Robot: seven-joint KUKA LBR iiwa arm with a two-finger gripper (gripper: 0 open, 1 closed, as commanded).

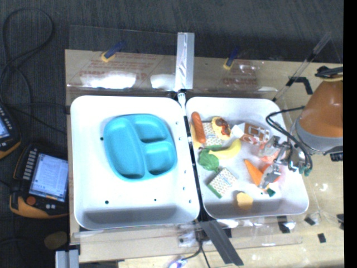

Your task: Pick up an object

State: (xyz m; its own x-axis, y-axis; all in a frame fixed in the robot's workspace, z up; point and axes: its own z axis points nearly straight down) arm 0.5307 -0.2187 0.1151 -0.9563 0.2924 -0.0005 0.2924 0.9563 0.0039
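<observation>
While no writing reads clearly, one blue sectioned plastic tray (140,146) fills the left white bin (83,205); whether the gripper (275,171) is apart or together, I cannot tell.

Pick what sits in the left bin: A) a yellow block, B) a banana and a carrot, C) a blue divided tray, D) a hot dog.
C: the blue tray with its three compartments lies in the left bin, while the banana, carrot, and other small items are all in the right bin.
</observation>
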